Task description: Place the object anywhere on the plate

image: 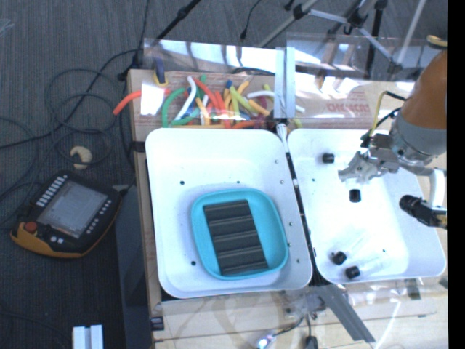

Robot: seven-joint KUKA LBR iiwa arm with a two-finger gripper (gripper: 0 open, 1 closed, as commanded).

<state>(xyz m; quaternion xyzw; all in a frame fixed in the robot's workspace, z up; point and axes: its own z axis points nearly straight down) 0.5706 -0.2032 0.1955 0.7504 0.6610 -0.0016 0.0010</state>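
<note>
1. The pincer (361, 169) is seen low over the right bin (407, 260), near its upper middle; whether it is open or closed cannot be told from this slanted view, and nothing is seen gripped in it.
2. A small black object (354, 194) lies just below the pincer on the bin floor, apart from it. It is judged to be the likely target, since the pincer is poised nearest to it.
3. Other small black pieces are scattered in the same bin: one (328, 157) up and to the left of the pincer, and two (338, 257) (352, 271) near the bin's lower edge. Which of them is meant as the task's object cannot be settled from the picture alone.
4. The blue plate (200, 213) is set in the middle of the left bin (167, 166), well apart from the pincer, with a dark ribbed block (234, 237) lying in it. A bare rim is left around the block, so room for a small piece is judged to remain.
5. The arm (425, 115) is reached in from the right, its orange band above the grey wrist, bent downward so that the pincer is brought towards the bin floor.
6. Coloured tubes (211, 104) are heaped behind the bins on the table (349, 107); a handheld control pendant (69, 213) lies on the floor to the left.
</note>
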